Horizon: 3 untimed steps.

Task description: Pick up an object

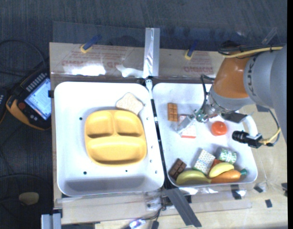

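Observation:
My gripper (188,121) hangs low over the upper middle of the right bin (251,151), reaching in from the right under the orange-banded wrist. A brown waffle-like bar (172,111) lies just to its left. Right below it sits a small flat red-and-white piece (188,136). A red tomato (218,127) rests to its right. Nothing shows gripped in it.
Along the right bin's front edge are piled a chocolate piece (177,166), two bananas (191,176), an orange carrot (228,176), a checkered packet (204,160) and a green-white item (227,155). The left bin (70,175) holds a yellow divided plate (115,136) and a bread slice (130,102).

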Motion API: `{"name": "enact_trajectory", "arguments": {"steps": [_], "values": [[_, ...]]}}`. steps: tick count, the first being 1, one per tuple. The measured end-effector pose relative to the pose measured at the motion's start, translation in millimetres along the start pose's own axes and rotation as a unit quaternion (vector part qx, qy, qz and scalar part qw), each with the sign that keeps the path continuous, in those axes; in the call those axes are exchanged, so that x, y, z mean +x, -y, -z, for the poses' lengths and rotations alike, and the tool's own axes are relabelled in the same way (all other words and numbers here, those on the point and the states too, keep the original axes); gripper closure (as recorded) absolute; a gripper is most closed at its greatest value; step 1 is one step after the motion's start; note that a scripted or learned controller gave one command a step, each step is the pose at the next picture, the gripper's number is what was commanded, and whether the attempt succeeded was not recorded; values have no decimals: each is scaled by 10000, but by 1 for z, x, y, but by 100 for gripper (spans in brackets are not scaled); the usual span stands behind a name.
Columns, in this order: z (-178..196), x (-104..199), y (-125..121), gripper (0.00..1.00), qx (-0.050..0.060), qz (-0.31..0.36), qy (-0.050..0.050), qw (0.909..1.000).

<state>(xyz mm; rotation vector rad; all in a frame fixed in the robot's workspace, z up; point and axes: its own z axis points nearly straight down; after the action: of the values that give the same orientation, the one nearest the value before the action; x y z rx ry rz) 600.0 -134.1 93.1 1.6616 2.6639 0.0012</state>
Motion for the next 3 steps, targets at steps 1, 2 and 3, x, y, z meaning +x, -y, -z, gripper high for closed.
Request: {"name": "enact_trajectory", "arguments": {"steps": [1,2,3], "values": [[8,0,0,100,-2,-6,-8,10000],[8,0,0,0,-2,-5,-7,10000],[83,-9,-18,0,10,1184,0,9930]]}}
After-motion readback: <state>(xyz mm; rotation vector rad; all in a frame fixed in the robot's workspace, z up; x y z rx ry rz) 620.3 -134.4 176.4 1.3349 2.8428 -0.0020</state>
